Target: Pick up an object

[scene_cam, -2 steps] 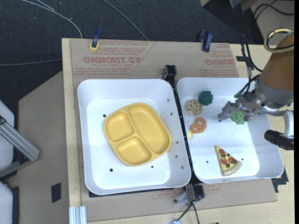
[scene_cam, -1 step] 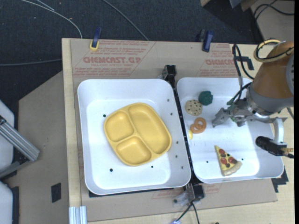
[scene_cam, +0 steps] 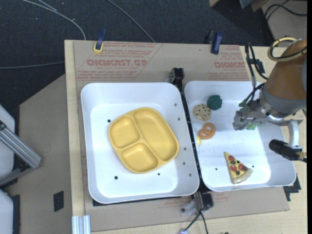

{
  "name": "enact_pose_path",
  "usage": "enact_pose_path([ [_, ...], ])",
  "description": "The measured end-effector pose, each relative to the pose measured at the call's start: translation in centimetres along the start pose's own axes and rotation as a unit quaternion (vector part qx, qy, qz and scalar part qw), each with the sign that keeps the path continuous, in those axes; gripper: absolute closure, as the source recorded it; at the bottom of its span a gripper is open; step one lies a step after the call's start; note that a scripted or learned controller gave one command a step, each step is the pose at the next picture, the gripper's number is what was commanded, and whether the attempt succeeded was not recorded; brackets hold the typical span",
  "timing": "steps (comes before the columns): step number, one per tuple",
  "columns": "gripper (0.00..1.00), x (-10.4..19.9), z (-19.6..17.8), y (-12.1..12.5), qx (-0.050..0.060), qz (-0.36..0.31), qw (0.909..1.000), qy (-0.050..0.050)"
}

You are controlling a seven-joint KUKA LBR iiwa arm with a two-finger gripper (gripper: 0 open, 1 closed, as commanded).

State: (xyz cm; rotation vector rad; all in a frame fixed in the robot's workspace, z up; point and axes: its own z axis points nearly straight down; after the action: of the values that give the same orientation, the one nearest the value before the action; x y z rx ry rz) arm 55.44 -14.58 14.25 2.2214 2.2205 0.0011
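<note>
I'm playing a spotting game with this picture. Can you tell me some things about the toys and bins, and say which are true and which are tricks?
1. The yellow tray lies in the left bin. True.
2. The pizza slice sits on the yellow tray. False: it lies in the right bin.
3. The cookie is beside the green toy. True.
4. The orange ring is in the left bin. False: it is in the right bin, below the cookie.
5. The gripper hangs over the right bin. True.
</note>
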Motion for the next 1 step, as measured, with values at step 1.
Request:
enact_pose_path([
  [1,1.00,0.31,-6.16,-0.44,-0.003,-0.001,1.0000,-0.001],
])
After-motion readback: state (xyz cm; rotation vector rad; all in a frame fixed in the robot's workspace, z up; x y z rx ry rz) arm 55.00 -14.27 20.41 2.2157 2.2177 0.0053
